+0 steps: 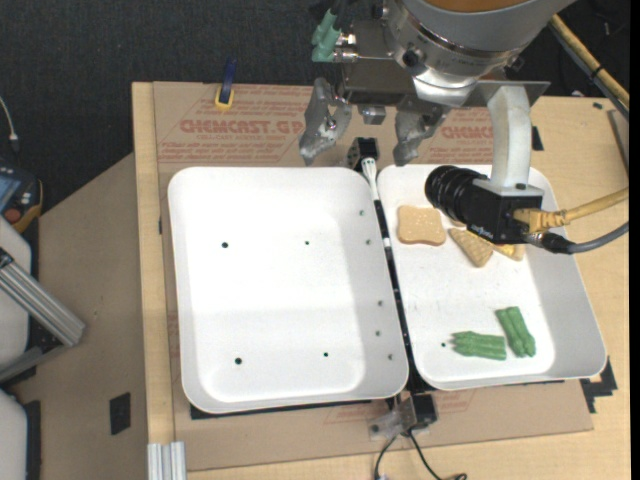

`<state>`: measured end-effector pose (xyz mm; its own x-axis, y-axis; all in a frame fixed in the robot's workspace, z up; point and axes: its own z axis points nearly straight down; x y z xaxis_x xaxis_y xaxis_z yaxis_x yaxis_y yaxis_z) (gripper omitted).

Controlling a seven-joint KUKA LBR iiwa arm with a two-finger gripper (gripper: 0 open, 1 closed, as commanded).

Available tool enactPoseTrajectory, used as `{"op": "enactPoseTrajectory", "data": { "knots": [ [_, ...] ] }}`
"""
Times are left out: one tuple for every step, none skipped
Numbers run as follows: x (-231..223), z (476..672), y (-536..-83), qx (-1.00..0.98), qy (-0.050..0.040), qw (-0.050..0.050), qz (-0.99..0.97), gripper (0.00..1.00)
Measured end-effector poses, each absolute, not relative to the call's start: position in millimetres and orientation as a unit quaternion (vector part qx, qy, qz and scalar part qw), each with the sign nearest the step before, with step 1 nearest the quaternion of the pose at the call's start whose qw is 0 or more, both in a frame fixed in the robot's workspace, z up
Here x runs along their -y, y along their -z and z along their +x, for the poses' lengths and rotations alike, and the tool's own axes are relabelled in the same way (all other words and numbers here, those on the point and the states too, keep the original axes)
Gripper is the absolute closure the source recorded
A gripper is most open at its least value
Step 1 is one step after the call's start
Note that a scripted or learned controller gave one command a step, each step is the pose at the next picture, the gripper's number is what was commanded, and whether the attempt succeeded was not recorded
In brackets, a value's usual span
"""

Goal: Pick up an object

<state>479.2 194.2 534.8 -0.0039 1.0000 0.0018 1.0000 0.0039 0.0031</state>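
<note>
My gripper hangs above the far rims of the two bins, near where they meet. Its two metal fingers are spread apart with nothing between them. In the right bin a tan slice of toy bread lies at the far left, and a tan wedge sits beside it, partly hidden by a black cylinder. Two green bean-like pieces lie near the right bin's front. The left bin holds no objects.
A black cylindrical device on a white bracket with yellow cables reaches over the right bin from the right. A blue and yellow clip sits on the cardboard behind the left bin. A metal rail stands at the left.
</note>
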Motion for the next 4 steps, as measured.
{"op": "enactPoseTrajectory", "data": {
  "knots": [
    [-158.4, 521.1, -534.6, -0.705, -0.0014, 0.001, 0.709, 0.0],
    [-198.3, 476.8, -535.5, -0.709, 0.001, -0.001, 0.705, 0.0],
    [-196.7, 479.2, -546.0, -0.708, -0.0008, 0.0, 0.706, 1.0],
    [-197.2, 479.6, -556.7, -0.708, -0.0026, 0.001, 0.706, 1.0]
  ]
}}
